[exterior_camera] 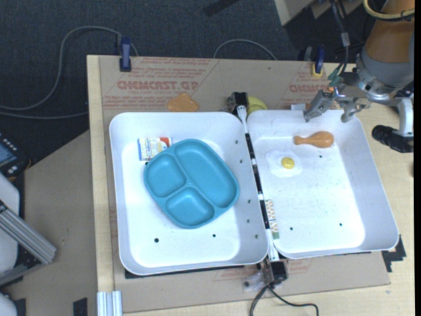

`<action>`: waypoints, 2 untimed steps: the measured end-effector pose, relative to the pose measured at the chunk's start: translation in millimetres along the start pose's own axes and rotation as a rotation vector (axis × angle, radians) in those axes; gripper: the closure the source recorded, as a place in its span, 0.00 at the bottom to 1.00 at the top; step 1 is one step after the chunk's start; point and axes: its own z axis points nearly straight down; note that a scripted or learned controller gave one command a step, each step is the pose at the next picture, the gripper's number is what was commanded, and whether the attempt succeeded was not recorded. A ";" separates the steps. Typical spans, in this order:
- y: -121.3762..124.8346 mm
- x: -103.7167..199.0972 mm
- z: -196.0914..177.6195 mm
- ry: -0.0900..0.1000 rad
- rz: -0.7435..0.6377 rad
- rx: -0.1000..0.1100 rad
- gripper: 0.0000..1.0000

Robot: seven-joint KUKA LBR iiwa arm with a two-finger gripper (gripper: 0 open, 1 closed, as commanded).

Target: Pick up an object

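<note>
A tan toy drumstick (315, 139) lies near the back of the right bin (368, 196). In front of it and to the left rests a fried egg toy (286, 163), white with a yellow yolk. My gripper (331, 109) hovers over the right bin's back rim, just behind the drumstick. Its two fingers are spread apart with nothing between them. In the left bin (131, 229) a blue divided plate (190, 182) sits in the middle, and a small white packet (152, 146) lies at its back left, partly under the plate's edge.
An orange piece (182, 102) and a yellow object (255, 105) lie on the board behind the bins. Blue clamps (124, 53) hold the board's back edge. Cables run across the dark floor beyond.
</note>
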 end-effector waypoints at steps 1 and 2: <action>16.1 4.9 119.9 -0.001 -0.003 -0.009 0.00; 4.3 0.0 127.2 -0.002 -0.003 -0.018 0.00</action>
